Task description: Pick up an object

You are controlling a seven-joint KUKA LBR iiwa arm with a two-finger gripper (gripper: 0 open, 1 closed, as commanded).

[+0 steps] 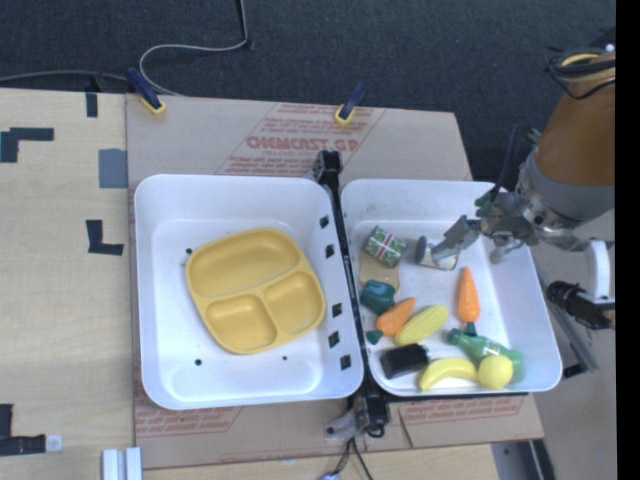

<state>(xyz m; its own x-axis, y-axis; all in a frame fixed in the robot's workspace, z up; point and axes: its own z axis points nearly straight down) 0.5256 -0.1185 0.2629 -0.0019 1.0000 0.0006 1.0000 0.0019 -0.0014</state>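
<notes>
My gripper [434,253] hangs low over the upper middle of the right bin [520,268], open, with nothing between its fingers. A green and white box [383,246] lies just to its left, apart from it. An orange carrot [467,296] lies below and to the right of the gripper. Toward the bin's front lie a teal piece [377,293], a smaller orange piece [395,316], a yellow corn cob [422,323], a black block [404,359], a banana [447,371], a lemon [495,370] and a green bottle [478,345].
The left bin [160,268] holds a yellow divided plate [257,288]. A black divider with clips [335,258] runs between the bins. The arm [575,158] comes in from the right above the right bin's far corner.
</notes>
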